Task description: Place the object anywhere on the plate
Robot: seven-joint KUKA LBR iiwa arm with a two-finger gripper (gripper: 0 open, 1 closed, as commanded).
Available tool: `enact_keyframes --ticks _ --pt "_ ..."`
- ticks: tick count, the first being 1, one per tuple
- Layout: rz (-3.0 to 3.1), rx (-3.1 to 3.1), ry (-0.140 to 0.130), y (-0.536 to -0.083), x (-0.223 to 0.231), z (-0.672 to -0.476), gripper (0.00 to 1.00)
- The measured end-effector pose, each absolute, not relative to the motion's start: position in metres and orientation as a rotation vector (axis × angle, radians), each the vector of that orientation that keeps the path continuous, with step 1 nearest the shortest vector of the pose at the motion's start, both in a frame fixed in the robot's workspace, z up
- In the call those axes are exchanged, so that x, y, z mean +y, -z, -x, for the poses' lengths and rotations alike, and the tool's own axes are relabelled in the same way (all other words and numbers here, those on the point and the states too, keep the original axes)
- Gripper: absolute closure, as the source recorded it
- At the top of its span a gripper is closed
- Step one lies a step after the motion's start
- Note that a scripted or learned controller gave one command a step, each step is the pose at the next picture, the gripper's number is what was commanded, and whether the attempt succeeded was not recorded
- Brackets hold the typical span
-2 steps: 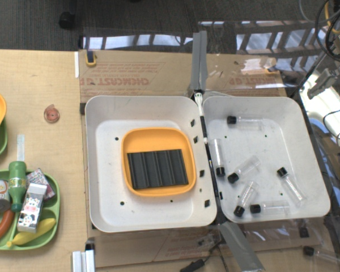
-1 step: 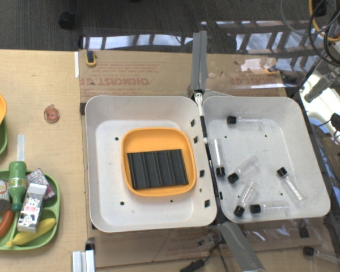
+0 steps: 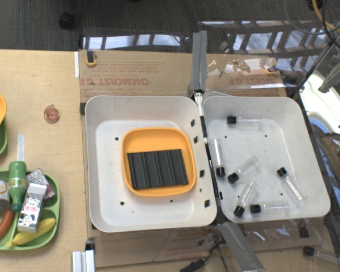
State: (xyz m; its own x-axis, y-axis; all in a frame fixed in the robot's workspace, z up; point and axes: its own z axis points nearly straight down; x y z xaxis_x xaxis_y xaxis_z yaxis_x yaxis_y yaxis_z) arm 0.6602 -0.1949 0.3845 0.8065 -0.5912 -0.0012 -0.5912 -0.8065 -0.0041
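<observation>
Plate: we see an orange plate [image 3: 158, 169] in the left bin [image 3: 102, 208].
Tubes: six little tubes [image 3: 245, 168] in the right bin [image 3: 306, 152].

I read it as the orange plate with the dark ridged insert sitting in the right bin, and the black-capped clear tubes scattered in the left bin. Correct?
Not quite: the bins are swapped. In the camera view the orange plate with its dark ridged insert sits in the left bin, and the black-capped clear tubes lie scattered in the right bin.
</observation>
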Motion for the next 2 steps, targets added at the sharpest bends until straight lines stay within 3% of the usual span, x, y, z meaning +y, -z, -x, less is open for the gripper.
enact_keyframes --ticks 1,2 --pt "3.12 0.322 0.003 -0.426 -0.22 -0.66 0.0" --pt "3.121 0.308 0.0 -0.347 -0.219 -0.66 0.0"
